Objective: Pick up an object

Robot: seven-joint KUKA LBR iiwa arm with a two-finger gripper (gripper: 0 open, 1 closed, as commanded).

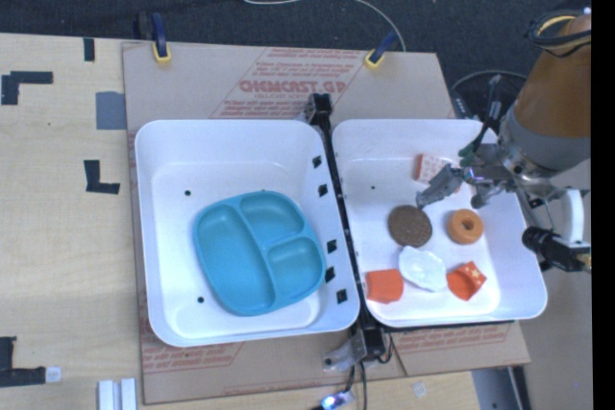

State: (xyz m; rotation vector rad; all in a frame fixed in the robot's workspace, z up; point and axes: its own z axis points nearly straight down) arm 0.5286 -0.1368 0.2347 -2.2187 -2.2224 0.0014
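Hanging over the right bin [514,302], near its far right side: 1 end effector [463,186], fingers spread and released, nothing between them. One dark finger angled down-left, tip just above the brown round cookie [410,226]; the other pointing down toward the donut [466,227].

Relative to the end effector:
- Brown round cookie just below and to the left, near the left fingertip, not gripped.
- Donut just below, slightly right, apart from the fingers.
- Pink-and-white packet [430,167] just to the left, toward the bin's far wall.
- White crumpled piece [422,268] farther below, touching or almost touching the cookie's near edge.
- Orange block [384,285] below and left, just beside the white piece.
- Red crumpled piece [467,280] below, right of the white piece.
- Blue divided plate [258,251] well to the left, lying flat in the left bin [159,149], 3 compartments.

Counted: 2 white bins side by side on the surface [58,226], 6 small things in the right one, 1 plate in the left one, 1 arm [557,101] reaching in from the right.
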